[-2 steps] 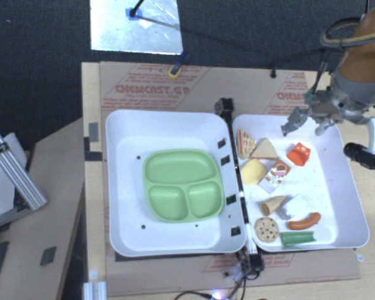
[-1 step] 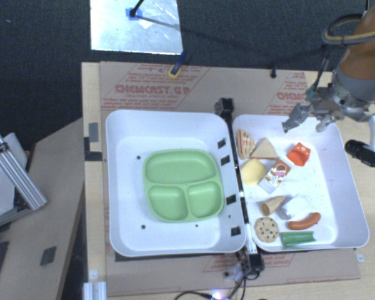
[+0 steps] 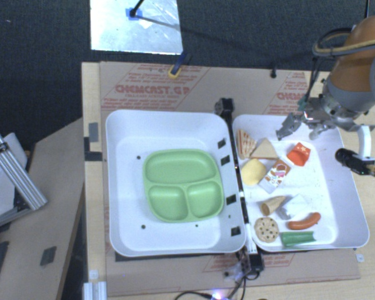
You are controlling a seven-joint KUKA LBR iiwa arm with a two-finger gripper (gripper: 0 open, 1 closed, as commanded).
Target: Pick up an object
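My grey, orange-banded arm is cut off by the right edge. I can't tell whether its claw is parted; print on the small white carton beside the yellow block is unreadable.

Single fixed camera above, slanting down on both white bins.

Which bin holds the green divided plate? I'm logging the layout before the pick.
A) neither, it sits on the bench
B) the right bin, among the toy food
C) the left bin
C: the green divided plate lies in the left bin.
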